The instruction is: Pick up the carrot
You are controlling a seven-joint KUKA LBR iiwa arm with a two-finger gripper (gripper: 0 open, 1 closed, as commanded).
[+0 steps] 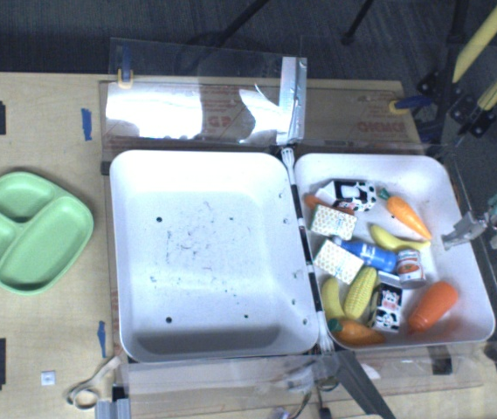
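The carrot (pixel 408 217) is a tapered orange piece. It lies slanted in the upper right part of the right bin (pixel 436 171), its thick end toward a black-and-white cow-patterned item (pixel 354 195). A yellow banana (pixel 393 238) lies just below it. My gripper (pixel 468 231) shows as a grey metal piece at the bin's right rim, to the right of the carrot and a little lower, apart from it. Nothing shows between it and the carrot.
The right bin is crowded: two white dotted packets (pixel 334 223), a blue bottle (pixel 370 254), a corn cob (pixel 360 291), a small can (pixel 410 267), a fat orange piece (pixel 431 306). The left bin (pixel 134 177) adjoins it. A green divided plate (pixel 26 231) sits far left.
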